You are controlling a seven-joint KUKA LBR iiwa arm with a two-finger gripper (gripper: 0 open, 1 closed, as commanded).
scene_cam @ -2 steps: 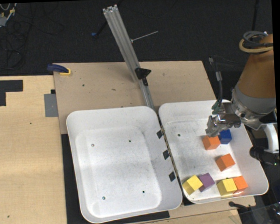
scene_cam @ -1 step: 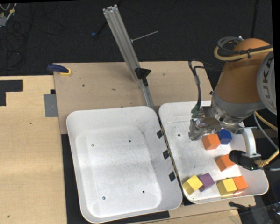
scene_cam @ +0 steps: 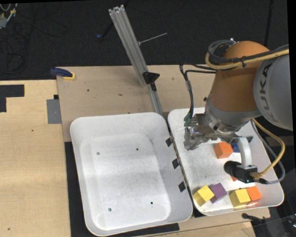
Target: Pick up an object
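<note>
Nearest me, along the front edge of the right-hand bin, I see four small blocks in a loose row: a yellow block at the front left corner, a purple block touching it, then a second yellow block with an orange block just beside it toward the front right corner. A little further in, a black cable fitting hangs over the bin's right side, and something reddish under it is too hidden for me to name. Past that, near the middle of the bin, sits an orange cube, with a bit of blue just beside it that I cannot make out.

My gripper is low over the left half of the same bin, near the wall it shares with the left-hand bin, and well apart from the front row. From this angle I cannot tell how its jaws stand, and I see no block between them.

By my reading, the pick is not yet done: every block I can see lies on the bin floor. What is left is the whole grasp: line up on a block, close, lift. The orange cube looks the closest candidate.

Beyond the bins, an aluminium rail slants up from the bench's far side.
</note>
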